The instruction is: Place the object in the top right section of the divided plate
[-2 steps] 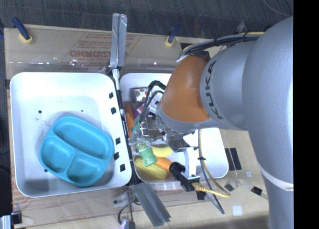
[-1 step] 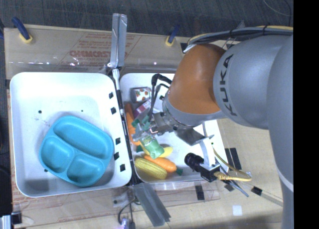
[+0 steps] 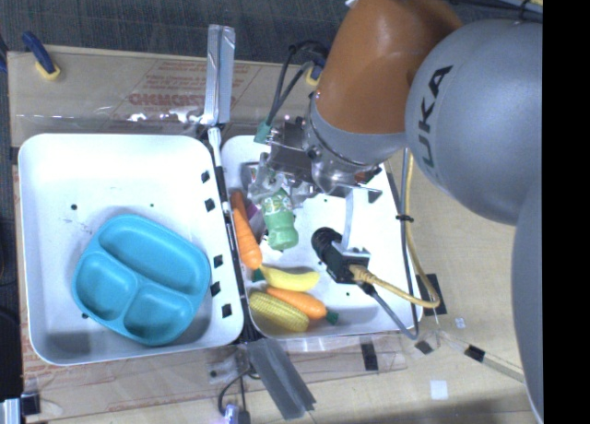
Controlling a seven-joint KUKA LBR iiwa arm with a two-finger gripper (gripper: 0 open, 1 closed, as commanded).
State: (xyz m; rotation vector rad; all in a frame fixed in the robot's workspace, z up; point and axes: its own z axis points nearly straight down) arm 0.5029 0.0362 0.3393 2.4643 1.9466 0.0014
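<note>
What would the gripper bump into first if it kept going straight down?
Probably the green toy: it sits right under the gripper, in the right bin. Depth is hard to judge from above; they may already touch.

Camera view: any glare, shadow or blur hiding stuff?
Camera view: glare on the plastic sheet behind the bins; soft shadow under the blue plate; arm looms large and soft, hiding part of the right bin; toys stay sharp.
</note>
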